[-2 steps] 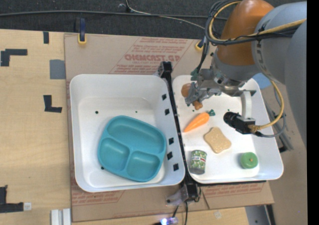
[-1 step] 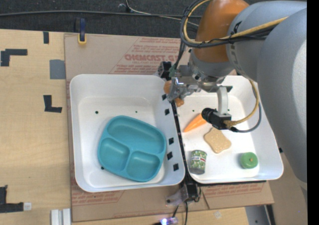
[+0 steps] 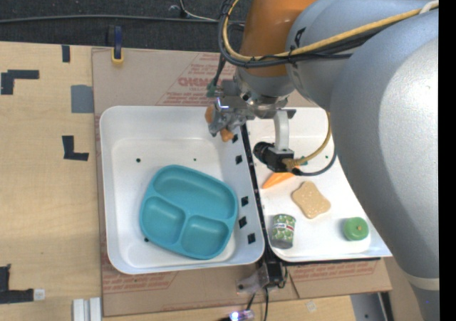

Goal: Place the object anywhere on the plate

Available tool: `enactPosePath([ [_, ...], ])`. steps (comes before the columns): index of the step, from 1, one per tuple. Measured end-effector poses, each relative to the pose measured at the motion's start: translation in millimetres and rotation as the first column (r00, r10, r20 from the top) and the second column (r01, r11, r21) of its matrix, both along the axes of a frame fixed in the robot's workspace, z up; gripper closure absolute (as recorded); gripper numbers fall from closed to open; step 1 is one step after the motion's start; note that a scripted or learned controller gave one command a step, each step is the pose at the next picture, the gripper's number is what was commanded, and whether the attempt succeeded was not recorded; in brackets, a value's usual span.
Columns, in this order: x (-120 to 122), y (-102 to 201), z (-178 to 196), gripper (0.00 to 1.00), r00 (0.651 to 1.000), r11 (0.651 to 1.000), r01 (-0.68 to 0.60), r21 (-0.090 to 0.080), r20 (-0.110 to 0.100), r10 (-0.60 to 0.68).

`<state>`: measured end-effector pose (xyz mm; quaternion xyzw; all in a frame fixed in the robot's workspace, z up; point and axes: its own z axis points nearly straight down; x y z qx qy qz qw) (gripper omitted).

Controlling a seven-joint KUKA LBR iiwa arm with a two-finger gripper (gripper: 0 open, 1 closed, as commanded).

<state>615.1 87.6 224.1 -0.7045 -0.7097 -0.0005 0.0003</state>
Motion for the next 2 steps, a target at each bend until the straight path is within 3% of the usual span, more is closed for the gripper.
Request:
enactPosePath([
  [1, 11.9, 30.1, -2.3, 1.00, 1.000, 1.000, 0.004, -0.001, -0.001, -0.004],
  [2, 11.4, 29.0, -2.2, 0.00, 1.000, 1.000, 0.005, -0.002, -0.002, -0.005],
])
